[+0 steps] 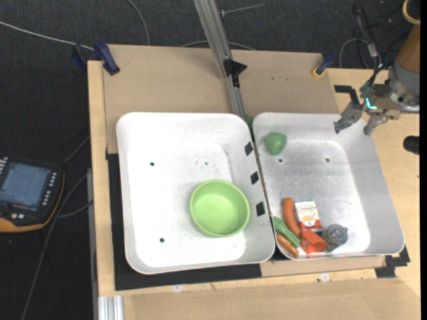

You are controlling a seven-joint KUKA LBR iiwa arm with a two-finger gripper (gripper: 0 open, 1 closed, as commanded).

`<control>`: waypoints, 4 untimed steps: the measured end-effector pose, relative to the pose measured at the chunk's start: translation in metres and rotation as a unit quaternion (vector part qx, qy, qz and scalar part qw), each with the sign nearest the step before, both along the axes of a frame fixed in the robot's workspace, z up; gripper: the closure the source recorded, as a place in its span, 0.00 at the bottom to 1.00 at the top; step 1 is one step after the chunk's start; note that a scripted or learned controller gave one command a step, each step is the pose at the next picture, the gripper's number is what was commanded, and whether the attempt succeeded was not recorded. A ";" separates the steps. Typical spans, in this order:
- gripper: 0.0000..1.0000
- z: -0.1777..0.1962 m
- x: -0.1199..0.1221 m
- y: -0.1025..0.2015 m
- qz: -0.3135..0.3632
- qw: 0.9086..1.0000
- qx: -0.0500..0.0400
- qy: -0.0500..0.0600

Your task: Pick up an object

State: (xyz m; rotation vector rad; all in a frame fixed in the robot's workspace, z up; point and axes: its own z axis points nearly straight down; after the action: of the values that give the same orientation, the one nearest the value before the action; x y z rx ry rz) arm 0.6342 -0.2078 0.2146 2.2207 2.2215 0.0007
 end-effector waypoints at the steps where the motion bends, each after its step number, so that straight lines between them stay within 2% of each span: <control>1: 0.00 0.000 0.000 0.000 0.000 1.000 0.000 0.000; 3: 0.00 -0.090 -0.009 -0.004 0.000 1.000 0.000 0.002; 4: 0.00 -0.120 -0.010 -0.003 0.000 1.000 0.000 0.001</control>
State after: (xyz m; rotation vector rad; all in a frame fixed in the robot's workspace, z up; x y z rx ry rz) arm 0.6244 -0.2112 0.0942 2.2222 2.2232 -0.0017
